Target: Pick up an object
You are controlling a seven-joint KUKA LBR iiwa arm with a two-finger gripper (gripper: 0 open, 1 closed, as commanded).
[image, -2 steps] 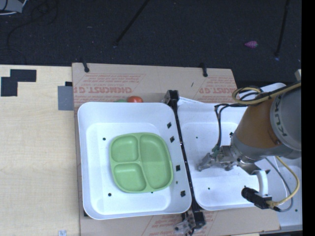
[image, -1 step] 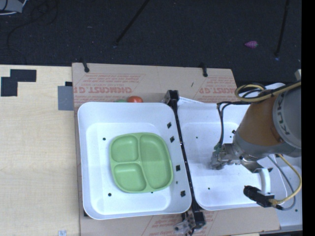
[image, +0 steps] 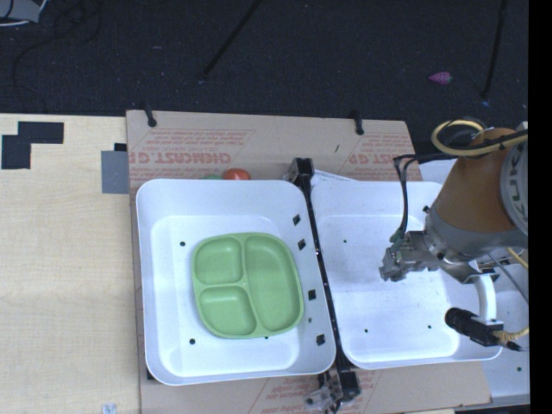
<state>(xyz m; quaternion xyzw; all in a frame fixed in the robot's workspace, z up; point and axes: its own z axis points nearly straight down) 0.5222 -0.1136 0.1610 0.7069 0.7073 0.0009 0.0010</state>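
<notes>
A light green divided plate [image: 246, 285] with three compartments lies flat in the middle of the left bin [image: 164, 231]. My gripper [image: 394, 266] reaches in from the right and hangs low over the floor of the right bin [image: 362, 231], near its middle. The plate sits well to the left of it, across the divider between the bins. I see nothing under or beside the gripper tip.
A small red-orange object [image: 235, 175] lies on the cardboard just behind the left bin's far rim. A black clamp strip [image: 315, 266] runs between the two bins. The grey and orange arm [image: 483, 201] covers the right bin's far right corner.
</notes>
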